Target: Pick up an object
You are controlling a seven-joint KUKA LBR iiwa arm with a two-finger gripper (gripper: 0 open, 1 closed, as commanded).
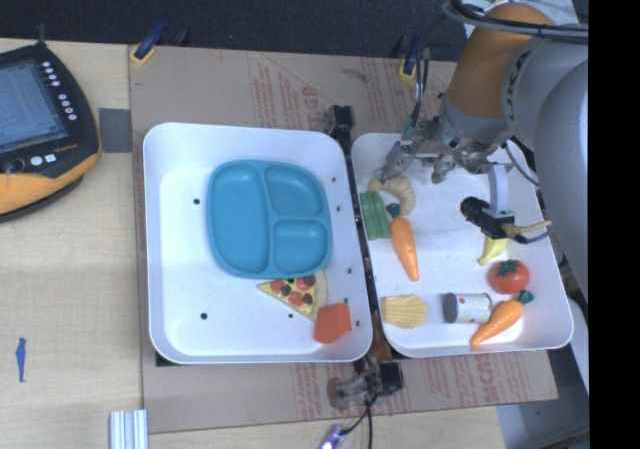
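The gripper point(418, 159) hangs low over the right bin's point(540, 337) far corner, approaching; whether its fingers are apart is unclear. Next: settle on the curved beige piece point(397, 189).

The 2 white bins point(160, 237) look like smooth, slightly glossy plastic, as does the blue divided plate point(268, 217). They rest on matt brown cardboard point(250, 87) over a pale wood-grain bench point(60, 337)
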